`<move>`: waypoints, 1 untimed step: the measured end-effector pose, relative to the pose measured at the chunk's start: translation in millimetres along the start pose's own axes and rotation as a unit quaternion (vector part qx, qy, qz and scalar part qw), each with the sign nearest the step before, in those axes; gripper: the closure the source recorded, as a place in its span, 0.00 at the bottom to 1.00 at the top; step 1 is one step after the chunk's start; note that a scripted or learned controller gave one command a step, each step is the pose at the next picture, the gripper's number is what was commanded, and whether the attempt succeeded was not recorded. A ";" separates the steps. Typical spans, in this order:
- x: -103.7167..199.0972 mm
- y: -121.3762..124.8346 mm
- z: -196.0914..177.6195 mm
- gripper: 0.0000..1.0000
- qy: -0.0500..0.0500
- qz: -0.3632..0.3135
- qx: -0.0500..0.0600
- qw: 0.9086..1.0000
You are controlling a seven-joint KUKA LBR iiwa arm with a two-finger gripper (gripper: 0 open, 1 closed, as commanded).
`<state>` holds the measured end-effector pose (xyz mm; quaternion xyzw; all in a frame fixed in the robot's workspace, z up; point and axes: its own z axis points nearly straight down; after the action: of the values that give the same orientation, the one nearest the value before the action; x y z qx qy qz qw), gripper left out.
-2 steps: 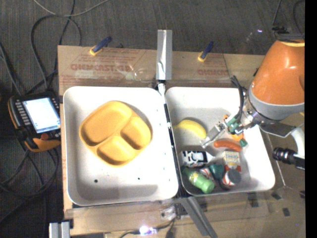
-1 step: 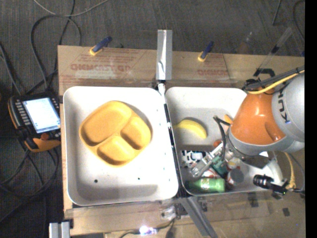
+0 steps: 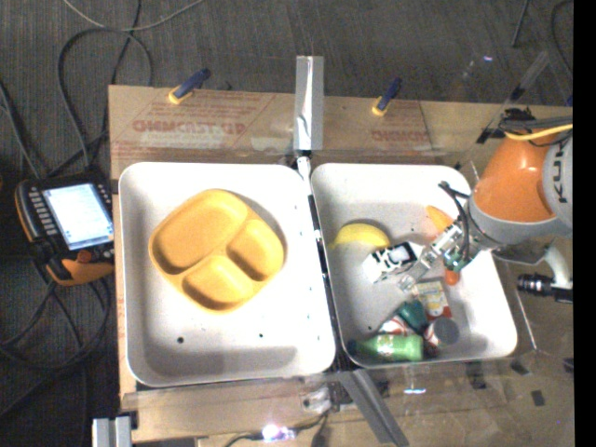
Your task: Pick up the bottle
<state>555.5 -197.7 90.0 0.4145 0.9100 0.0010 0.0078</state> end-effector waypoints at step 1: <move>74.3 4.6 -1.0 0.00 0.002 -0.036 0.001 0.999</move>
<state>510.2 -138.6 90.1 0.3819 0.9242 0.0004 0.0057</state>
